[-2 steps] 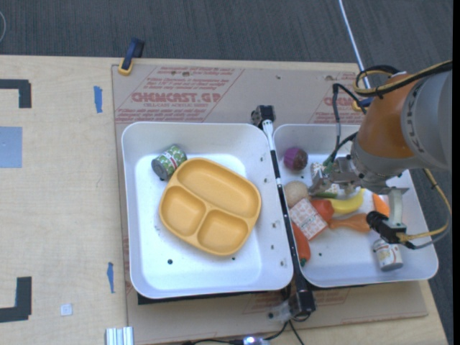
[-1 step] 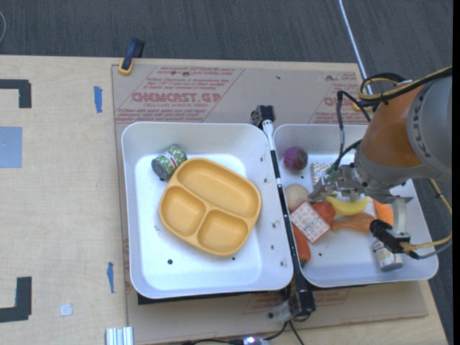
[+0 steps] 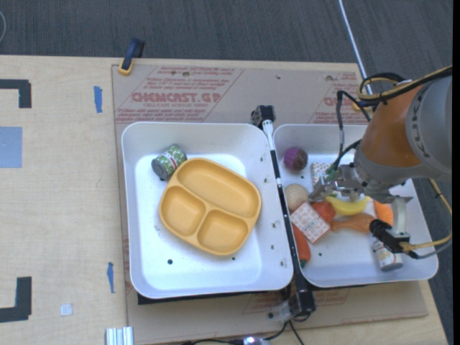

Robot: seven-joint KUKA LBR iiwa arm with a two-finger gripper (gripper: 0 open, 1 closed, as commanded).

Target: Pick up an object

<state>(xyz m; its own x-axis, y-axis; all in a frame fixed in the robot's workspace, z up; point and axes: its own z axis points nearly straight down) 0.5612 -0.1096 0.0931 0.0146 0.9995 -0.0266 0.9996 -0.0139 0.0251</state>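
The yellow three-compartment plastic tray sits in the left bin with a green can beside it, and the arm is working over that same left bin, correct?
Not quite. The camera view shows the grey and orange arm over the right white bin, among the toy foods. The yellow three-compartment plastic tray and green can are in the left white bin.

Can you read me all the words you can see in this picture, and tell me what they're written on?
"CHEMCAST GP": big red letters on the brown protective sheet behind the bins, readable though a bit fuzzy.
Smaller red lines above and below that word, and the red print at the sheet's right end: too small and blurred to read.
The green can in the left bin has a patterned label: no words readable.
The small checked packet in the right bin: no words readable.
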